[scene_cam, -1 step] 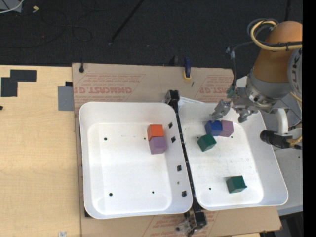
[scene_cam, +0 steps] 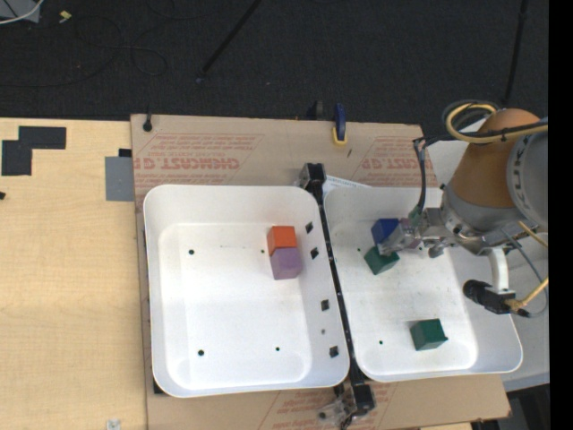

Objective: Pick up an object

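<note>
Reaching into the right bin (scene_cam: pixel 501 356) from the right, the gripper (scene_cam: pixel 414 238) sits low over the upper part of that bin, with the orange band of the arm (scene_cam: pixel 488 173) behind it. At this slant and size we cannot tell whether the gripper is apart or together, so we do not count anything as held.

Candidate objects, placed from the gripper:
- blue block (scene_cam: pixel 386 230): just beside the gripper, on the side away from the arm; may be touching, the contact is not resolvable.
- dark green block (scene_cam: pixel 381 260): just past the blue block and slightly nearer the camera, touching or almost touching it.
- second green block (scene_cam: pixel 428 334): well apart, toward the near rim of the same bin, standing alone.
- orange block (scene_cam: pixel 282 238) and purple block (scene_cam: pixel 286 262): well apart in the left bin (scene_cam: pixel 179 330), across the divider, pressed together.

Our judgement: the step in hand is the approach on the blue block. To do it well, we would centre over the blue block alone, since its green neighbour crowds one side and could be nudged or caught with it. We would line the closing direction so neither side lands on the green block, descend fully before closing, then lift straight up and check that a block sits in the gripper before calling it a pick. The lone green block looks the easier fallback.
</note>
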Robot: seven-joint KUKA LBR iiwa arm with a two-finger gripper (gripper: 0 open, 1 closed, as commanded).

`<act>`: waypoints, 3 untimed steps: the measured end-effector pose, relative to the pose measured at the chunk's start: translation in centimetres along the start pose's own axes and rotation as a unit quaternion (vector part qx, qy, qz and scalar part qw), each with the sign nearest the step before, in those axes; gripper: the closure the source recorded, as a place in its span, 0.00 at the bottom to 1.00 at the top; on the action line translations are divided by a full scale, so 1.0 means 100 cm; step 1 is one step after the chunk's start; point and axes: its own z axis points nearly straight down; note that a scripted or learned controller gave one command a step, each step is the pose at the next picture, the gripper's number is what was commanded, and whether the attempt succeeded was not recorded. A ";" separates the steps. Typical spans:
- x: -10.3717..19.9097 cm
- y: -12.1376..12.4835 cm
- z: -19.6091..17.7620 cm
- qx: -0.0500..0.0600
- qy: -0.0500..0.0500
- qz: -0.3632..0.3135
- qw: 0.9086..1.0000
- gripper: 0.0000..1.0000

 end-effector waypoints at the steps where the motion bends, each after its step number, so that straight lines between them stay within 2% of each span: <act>1: 0.024 0.040 0.007 -0.003 -0.001 0.004 1.000 0.00; 2: 0.063 0.048 0.008 0.000 0.000 0.004 1.000 0.00; 3: 0.131 0.047 -0.084 0.006 0.003 -0.002 1.000 0.00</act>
